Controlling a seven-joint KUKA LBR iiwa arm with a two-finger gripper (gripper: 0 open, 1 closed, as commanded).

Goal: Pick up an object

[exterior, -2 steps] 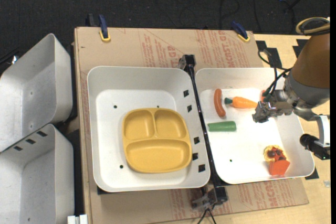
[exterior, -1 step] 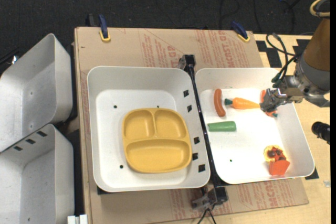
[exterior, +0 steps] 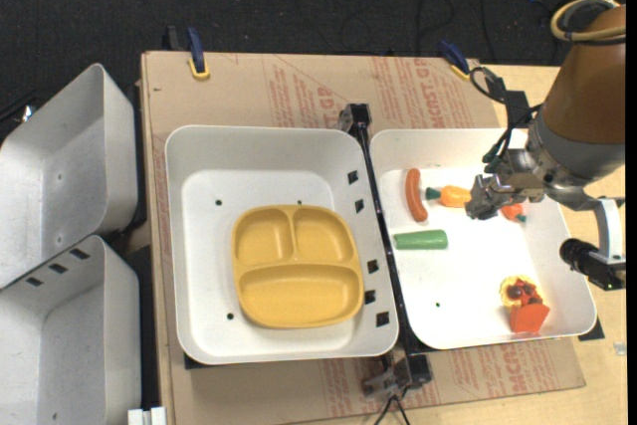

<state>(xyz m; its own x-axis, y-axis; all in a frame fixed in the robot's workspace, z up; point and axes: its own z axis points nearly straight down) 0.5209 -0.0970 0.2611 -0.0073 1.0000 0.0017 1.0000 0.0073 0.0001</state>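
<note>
Tool [exterior: 487,200] low in the right bin [exterior: 567,328], beside a toy carrot [exterior: 453,196]; whether it is open or closed cannot be judged, and no object is seen in its hold. Hot dog [exterior: 415,195], green stick [exterior: 420,239] and pizza slice [exterior: 525,306] lie loose. Yellow divided plate [exterior: 297,266] occupies the left bin [exterior: 189,244]. Pickup apparently not yet achieved.

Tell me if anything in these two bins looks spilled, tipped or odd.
Nothing stands out. The yellow divided plastic plate lies flat in the left white bin; the red sausage-shaped toy and green cylinder toy lie apart in the right bin.
</note>
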